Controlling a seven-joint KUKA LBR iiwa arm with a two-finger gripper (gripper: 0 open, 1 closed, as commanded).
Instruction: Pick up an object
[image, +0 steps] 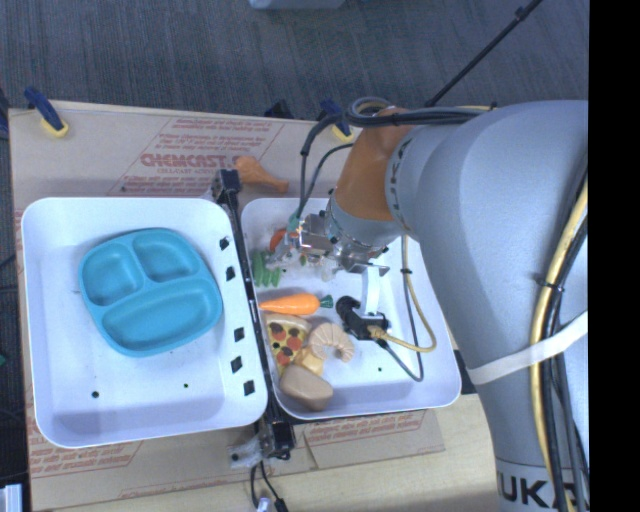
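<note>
Toy food lies in the right bin (425, 375): an orange carrot (290, 303), a pizza slice (284, 338), a pale shrimp (333, 341), a tan bread-like piece (305, 388) and a green item (262, 268) by the left wall. My gripper (308, 240) hangs low over the bin's upper left part, just above the carrot and right of the green item. A small orange-red piece (277, 240) sits right beside its left side. The wrist's bulk hides what lies underneath it.
The left bin (60, 400) holds a blue divided plate (150, 290). A brown drumstick toy (262, 176) lies on the cardboard behind the bins. A black connector and yellow cable (362, 320) dangle over the right bin. The grey arm covers the right side.
</note>
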